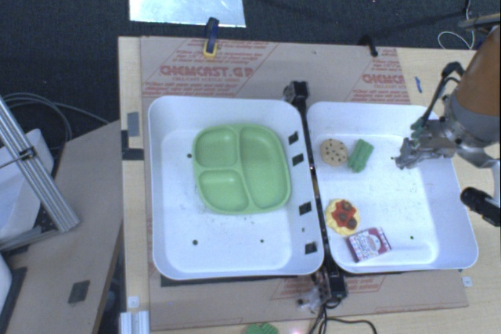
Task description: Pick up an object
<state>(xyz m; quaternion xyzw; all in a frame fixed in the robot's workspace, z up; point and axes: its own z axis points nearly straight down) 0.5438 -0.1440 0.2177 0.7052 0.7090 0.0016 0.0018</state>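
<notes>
The right bin [450,199] holds a round cookie [333,152], a green pickle-like piece [361,155], a yellow pizza slice with red toppings [342,216] and a small red box [369,243]. My gripper [409,156] hangs over the right bin's upper right part, to the right of the green piece and apart from it. Nothing shows between its tips.
The left bin [168,192] carries a green divided plate [239,169]. A black divider with clips [305,168] runs between the bins. The arm with its orange band [477,90] comes in from the right edge. A yellow clamp [210,39] sits on the bench's far side.
</notes>
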